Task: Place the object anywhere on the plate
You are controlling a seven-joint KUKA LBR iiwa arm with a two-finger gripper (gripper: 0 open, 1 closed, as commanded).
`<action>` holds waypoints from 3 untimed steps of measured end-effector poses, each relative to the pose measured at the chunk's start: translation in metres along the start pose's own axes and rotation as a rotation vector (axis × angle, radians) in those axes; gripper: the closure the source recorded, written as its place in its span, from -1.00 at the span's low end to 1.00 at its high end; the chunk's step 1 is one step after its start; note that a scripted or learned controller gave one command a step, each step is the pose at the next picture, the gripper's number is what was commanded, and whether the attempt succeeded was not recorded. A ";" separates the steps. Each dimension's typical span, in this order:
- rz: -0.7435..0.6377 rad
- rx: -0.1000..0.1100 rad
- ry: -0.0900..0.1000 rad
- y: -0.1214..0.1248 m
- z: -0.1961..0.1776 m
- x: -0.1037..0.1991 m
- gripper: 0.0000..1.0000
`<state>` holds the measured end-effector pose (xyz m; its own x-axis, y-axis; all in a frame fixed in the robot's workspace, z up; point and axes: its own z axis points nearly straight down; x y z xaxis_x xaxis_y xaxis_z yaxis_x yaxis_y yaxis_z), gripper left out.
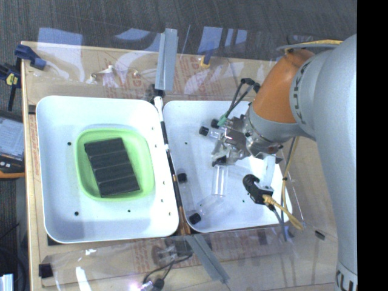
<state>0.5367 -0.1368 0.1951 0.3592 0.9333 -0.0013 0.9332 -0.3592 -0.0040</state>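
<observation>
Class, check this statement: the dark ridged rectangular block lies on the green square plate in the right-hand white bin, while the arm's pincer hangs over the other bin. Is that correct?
Not quite. The camera view shows the dark ridged rectangular block on the green square plate in the left-hand white bin, not the right-hand one. The pincer hangs over the other bin, as stated.

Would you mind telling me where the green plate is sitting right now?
In the camera view, the green plate sits in the middle of the left white bin, carrying a dark ridged block. The hand is over the right bin.
</observation>
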 end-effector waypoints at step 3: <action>-0.341 -0.001 -0.001 -0.035 0.005 0.106 -1.00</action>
<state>0.5425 -0.0252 0.1905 0.0263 0.9997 -0.0008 0.9996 -0.0263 -0.0034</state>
